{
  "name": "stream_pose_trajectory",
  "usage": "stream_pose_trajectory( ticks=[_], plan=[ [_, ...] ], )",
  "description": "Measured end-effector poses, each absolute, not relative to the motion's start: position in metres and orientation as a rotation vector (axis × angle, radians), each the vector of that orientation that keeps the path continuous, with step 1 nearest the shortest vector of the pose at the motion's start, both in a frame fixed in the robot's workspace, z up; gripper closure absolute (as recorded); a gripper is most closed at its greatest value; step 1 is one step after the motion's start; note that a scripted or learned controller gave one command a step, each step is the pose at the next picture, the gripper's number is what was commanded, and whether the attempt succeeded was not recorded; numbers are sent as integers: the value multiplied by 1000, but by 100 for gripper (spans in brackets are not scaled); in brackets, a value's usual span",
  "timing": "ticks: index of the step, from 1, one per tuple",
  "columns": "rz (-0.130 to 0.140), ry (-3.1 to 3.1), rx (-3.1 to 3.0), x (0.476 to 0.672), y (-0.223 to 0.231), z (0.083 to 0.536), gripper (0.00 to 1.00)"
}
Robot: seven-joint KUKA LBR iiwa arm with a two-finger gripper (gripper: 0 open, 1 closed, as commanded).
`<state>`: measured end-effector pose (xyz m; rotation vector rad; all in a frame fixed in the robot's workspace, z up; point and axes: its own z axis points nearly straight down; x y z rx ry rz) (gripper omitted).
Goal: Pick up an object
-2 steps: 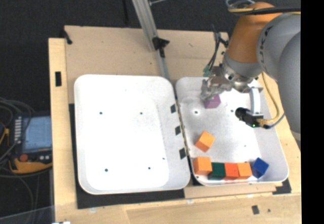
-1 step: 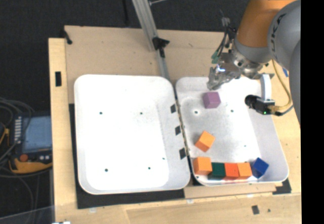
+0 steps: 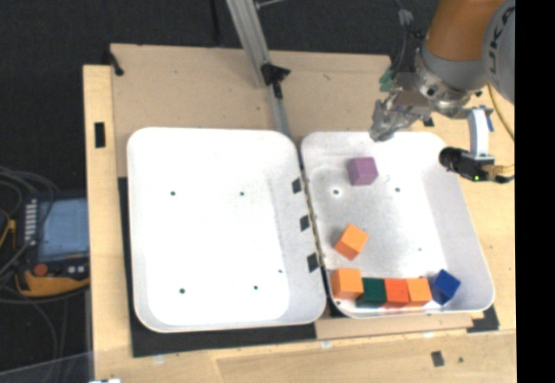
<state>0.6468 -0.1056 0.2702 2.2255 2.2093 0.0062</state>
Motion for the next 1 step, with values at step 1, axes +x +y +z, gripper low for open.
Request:
stream_pose_trajectory(
  ticks=[1],
  plan=[
    [5,2218,2218,648,-107,300,100]
  ],
)
